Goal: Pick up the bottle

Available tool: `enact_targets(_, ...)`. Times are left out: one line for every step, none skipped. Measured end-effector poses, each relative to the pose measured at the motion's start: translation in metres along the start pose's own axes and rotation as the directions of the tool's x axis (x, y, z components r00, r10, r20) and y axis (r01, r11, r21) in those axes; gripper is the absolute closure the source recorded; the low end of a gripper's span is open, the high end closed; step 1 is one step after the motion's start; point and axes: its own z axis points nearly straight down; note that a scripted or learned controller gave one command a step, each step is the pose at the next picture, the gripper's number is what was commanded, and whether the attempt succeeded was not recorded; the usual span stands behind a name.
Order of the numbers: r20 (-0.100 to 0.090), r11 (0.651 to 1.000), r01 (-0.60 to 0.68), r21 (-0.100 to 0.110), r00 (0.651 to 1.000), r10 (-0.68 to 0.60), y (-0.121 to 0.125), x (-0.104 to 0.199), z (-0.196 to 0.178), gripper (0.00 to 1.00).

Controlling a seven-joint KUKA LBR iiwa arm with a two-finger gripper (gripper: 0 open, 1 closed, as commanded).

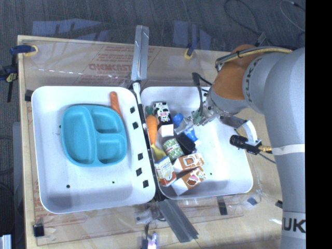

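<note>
One tool (193, 119) hangs over the blue-capped bottle (182, 126) in the right bin (233, 178); its grip cannot be told.

We are reaching in from the right, our grey arm (282, 113) bending at the orange band, our gripper (193, 119) hanging low and pointing left.

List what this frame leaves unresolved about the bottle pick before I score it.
- Gripper in the camera view: its tip sits low among the clutter, too small and dark to read.
- Bottle: a blue shape shows at the gripper, partly covered by it and a black item; contact cannot be judged.
- Right bin: its far right side is covered by the arm.
</note>
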Motion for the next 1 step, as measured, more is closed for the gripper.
enact_targets(0.003, 0.995, -0.097, -0.004, 0.995, 0.097, -0.0053, 0.0358, -0.1428, 1.0)
